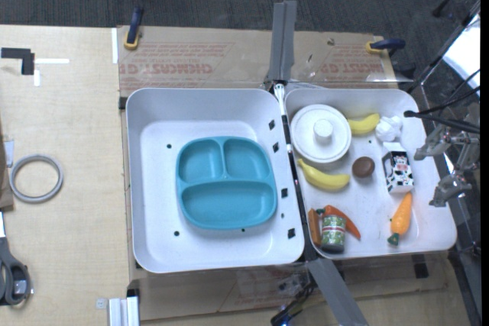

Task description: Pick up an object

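Note:
The left bin (149, 164) holds a teal divided plate (225, 183). In the right bin (435, 240) sits a white lidded pot (321, 133), with one banana (363, 124) to its right and another banana (325, 177) below it. A brown ball (363, 166) lies beside a small cow-patterned carton (398, 170). An orange carrot (401, 216) lies near the bin's right wall. At the front stands a green can (332, 233) with a red pepper (349, 223) against it. A white crumpled item (388, 126) rests at the back right.
A tape roll (34, 178) and scissors (11, 280) lie on the wooden bench at far left. Yellow-and-blue clamps (134, 28) (384, 46) hold the cardboard behind the bins. Metal fixtures (447, 164) and cables crowd the right bin's right edge.

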`<state>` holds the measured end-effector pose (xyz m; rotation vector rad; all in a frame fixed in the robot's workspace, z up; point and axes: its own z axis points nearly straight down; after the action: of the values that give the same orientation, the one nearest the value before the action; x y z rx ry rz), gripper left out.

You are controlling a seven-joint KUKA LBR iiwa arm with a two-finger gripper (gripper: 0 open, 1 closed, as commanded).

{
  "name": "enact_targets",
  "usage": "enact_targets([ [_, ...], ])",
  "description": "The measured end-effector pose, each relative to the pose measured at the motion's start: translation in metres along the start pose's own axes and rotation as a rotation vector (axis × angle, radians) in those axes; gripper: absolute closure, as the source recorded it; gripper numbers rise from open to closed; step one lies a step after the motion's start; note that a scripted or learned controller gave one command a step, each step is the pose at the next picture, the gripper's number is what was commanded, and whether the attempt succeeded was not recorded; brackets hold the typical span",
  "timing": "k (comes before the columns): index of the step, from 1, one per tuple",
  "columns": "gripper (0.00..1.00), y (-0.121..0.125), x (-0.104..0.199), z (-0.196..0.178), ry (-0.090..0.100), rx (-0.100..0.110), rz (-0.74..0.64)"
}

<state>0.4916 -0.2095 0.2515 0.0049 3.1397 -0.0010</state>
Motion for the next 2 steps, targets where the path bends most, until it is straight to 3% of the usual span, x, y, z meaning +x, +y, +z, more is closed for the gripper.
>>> enact_targets([
  [1, 0.00, -0.005, -0.013, 0.143, -0.012, 0.004, -0.059],
  [2, 0.00, 0.040, -0.072, 0.160, -0.002, 0.000, 0.059],
])
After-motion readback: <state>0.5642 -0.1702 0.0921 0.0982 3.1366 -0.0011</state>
